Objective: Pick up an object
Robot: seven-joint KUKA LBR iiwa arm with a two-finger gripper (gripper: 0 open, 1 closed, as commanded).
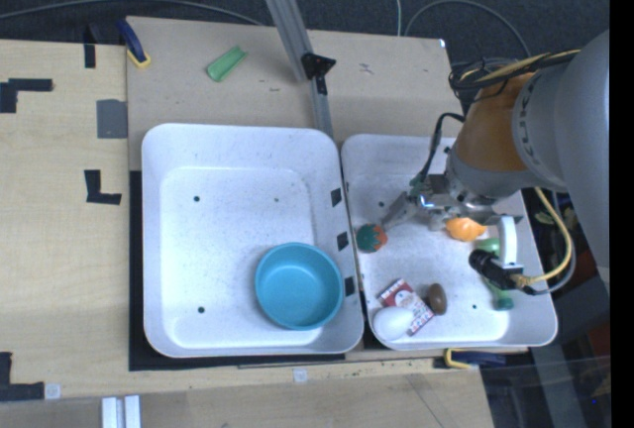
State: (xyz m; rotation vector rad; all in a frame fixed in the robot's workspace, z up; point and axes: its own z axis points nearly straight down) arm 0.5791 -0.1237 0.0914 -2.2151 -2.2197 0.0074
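— One gripper [416,201], low in the right bin [396,159], under the orange band; how does it stand?
— I cannot tell; it is too small and dark to read. Nothing shows clamped in it.
— What lies close by?
— An orange piece [464,229] just right of it, and a green-and-red ball [371,237] to its near left.
— And farther out?
— A red-and-white pack [402,298], a white egg [392,322] touching it, and a brown lump [436,297] beside them at the near edge. A blue bowl [298,284] sits in the left bin [178,218]; a green block [225,63] lies on the far bench.
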